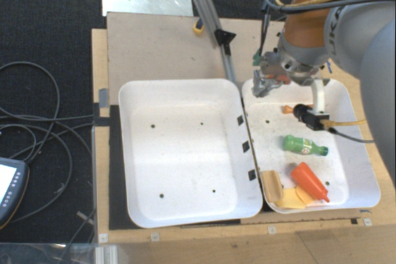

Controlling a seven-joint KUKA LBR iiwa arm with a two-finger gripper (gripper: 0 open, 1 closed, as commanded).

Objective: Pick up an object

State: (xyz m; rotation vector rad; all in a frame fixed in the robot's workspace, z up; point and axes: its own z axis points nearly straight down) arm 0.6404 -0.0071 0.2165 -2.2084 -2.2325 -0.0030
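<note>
In the camera view, the gripper point(263, 85) is seen over the far left corner of the right bin point(365, 195), close to the wall it shares with the left bin point(185, 151). Nothing is seen held in it, and whether it is released or clenched cannot be told from this angle.

The candidate objects are all found in the right bin. A small orange item point(288, 110) lies nearest the gripper. A green bottle point(303, 145) is laid on its side near the middle, and an orange cone-shaped piece point(309, 181) lies nearer the front. A tan block point(271, 182) and a flat yellow piece point(291, 198) are crowded together at the front left corner.

The step in hand is judged to be the approach. It would be done well if one isolated object were chosen, probably the bottle, and gripped across its narrow width. The crowded corner is better avoided.

A pale label is made out on the bottle, but no writing can be read.
</note>
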